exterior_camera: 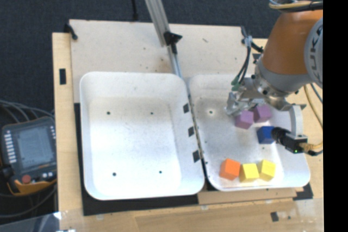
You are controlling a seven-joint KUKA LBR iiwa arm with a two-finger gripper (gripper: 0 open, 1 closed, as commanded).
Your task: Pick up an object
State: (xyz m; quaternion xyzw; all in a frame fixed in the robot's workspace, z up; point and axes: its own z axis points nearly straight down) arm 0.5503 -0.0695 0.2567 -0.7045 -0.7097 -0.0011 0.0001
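Orange block beside two yellow blocks; purple blocks under arm

Purple blocks crowded beside blue cube

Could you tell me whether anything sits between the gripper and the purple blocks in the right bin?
Nothing visible does. The gripper hangs right beside the two purple blocks, and the blue block lies beyond them.
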